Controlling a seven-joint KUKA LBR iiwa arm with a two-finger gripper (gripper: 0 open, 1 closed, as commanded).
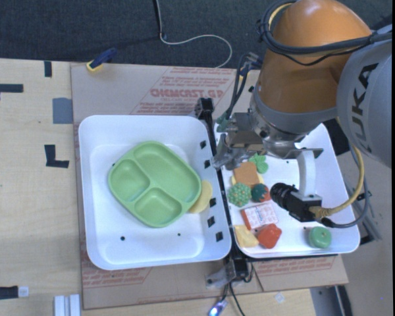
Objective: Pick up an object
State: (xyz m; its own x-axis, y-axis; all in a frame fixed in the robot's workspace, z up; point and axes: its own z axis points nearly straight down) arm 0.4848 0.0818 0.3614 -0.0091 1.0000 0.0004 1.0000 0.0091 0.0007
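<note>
Camera view looks down on two white bins side by side on the surface; the left bin (pixel 99 242) carries a green divided plate (pixel 155 184) with a yellow piece (pixel 201 197) tucked at its right edge; the right bin (pixel 336 170) carries a cluster of small toys along its left side; the end effector (pixel 245 151) sits low at the upper left of that bin, close to the wall between the bins; whether it is parted or closed I cannot tell, since the wrist covers it; nearest to it lies an orange block (pixel 246 174), just toward the near edge of the bin; beyond that come a green knobbly ball (pixel 239 194), a red-and-white packet (pixel 259 215) and a red toy (pixel 269 236); a green toy (pixel 320 237) lies well apart at the near right corner; so the likeliest pick, in my judgement, is almost straight below and slightly nearer the camera.
</note>
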